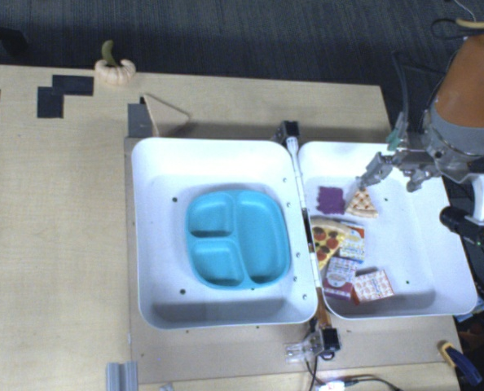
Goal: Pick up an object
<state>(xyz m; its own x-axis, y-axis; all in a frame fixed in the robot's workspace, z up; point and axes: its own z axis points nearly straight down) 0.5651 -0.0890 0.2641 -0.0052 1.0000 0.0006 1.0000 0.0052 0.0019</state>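
Purple and flat, a small square piece [331, 199] lies near the back of the right white bin [421, 243], close to the divider between the two bins. Just right of it sits a small triangular pizza-slice toy [363, 205] in tan, white and red. In front of these lies a printed pizza-picture card [335, 243], and nearer the front wall a red and white printed packet [372, 284] beside a smaller round-labelled piece [338, 276]; these overlap or touch one another in a loose row.

The claw [374, 173] reaches in from the right on the grey arm with the orange band [473, 80], its fingertips poised just above and behind the pizza-slice toy. Nothing is seen between the fingers, and whether they are spread or closed cannot be told.

The left white bin [156, 218] holds a light blue plastic tray [238, 236] with three compartments. Both bins rest on a pale wooden counter [55, 243], where a small tan gourd-shaped toy [114, 69] sits at the back edge.
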